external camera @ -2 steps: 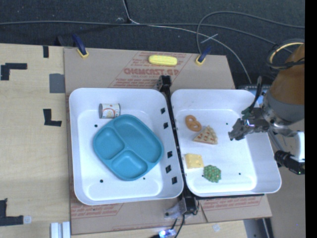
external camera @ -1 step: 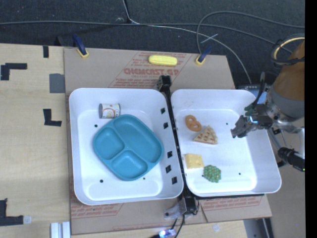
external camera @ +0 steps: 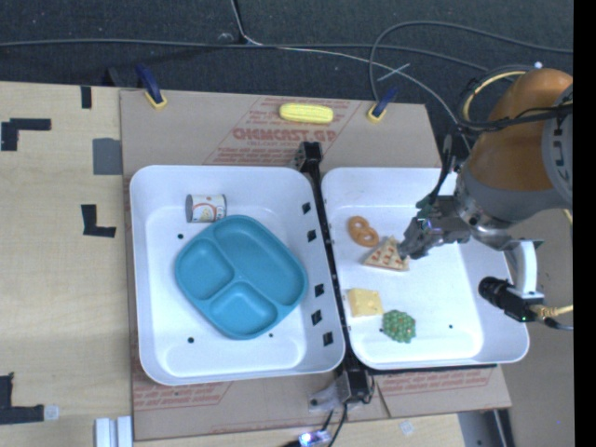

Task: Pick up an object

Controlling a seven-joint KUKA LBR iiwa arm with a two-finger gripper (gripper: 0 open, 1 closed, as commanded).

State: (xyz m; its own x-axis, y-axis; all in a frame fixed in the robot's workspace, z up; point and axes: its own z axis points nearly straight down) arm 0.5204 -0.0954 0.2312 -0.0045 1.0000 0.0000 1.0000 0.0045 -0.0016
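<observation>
Seen from above, a sheet of brown cardboard (external camera: 233,128) lies under the bins and carries red printing, partly hidden, that reads roughly "CHEMCAST"; the smaller red lines below it are too fine to make out. A yellow corn-shaped toy (external camera: 305,113) rests on this cardboard just behind the bins, and two blue-and-yellow clamps (external camera: 152,88) pin the sheet's far edge to the table (external camera: 56,250), whose pale wood bears black tape marks. The left bin (external camera: 154,343) holds a blue divided plate (external camera: 240,275) with three compartments, set at a slant near its middle, and a small can (external camera: 205,208) lying on its side just beyond the plate, its label pale with an orange patch whose writing is unreadable. The right bin (external camera: 484,338) holds four things: a brown pretzel (external camera: 362,230) near the dividing wall, a waffle-patterned wedge (external camera: 386,256) just beside it, a yellow cheese-like block (external camera: 364,302) nearer the front, and a green bumpy cluster (external camera: 399,325) close to that block. The gripper (external camera: 410,246) reaches in from the right and is lowered to the right end of the wedge, touching or nearly touching it; whether the jaws are released or clenched on it I cannot tell, as the dark wrist blurs over them. The orange band (external camera: 521,128) sits above the bin's far right corner.
</observation>
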